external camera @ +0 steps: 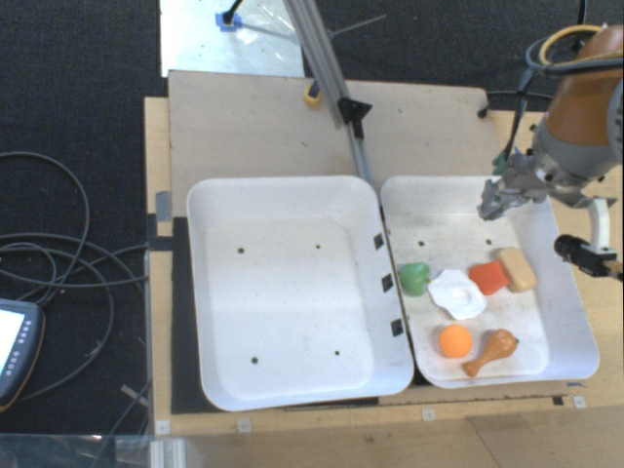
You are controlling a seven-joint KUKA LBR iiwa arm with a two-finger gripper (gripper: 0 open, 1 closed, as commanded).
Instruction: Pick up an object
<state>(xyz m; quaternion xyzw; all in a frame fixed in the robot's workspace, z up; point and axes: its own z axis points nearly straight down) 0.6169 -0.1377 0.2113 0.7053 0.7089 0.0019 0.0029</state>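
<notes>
- Objects for picking all sit in the right bin (575, 354), bunched toward its near edge – nothing is between the gripper's fingers.
- Nearest the front edge: an orange ball (454, 341) and just beside it a brown drumstick-shaped toy (492, 350), lying at a slant toward the near right corner.
- A bit further in, a white crumpled-looking piece (458, 293) sits mid-bin, with a green object (414, 278) to its left, close to the bin's left wall.
- To the right of the white piece, a red-orange block (488, 278) touches a tan bread-like piece (518, 269).
- Left bin (210, 203) lies alongside, touching the right one at the shared edge.
- Farthest back, the gripper (493, 203) hangs over the right bin's far right area, well apart from the objects – can't tell how its jaws stand.
</notes>
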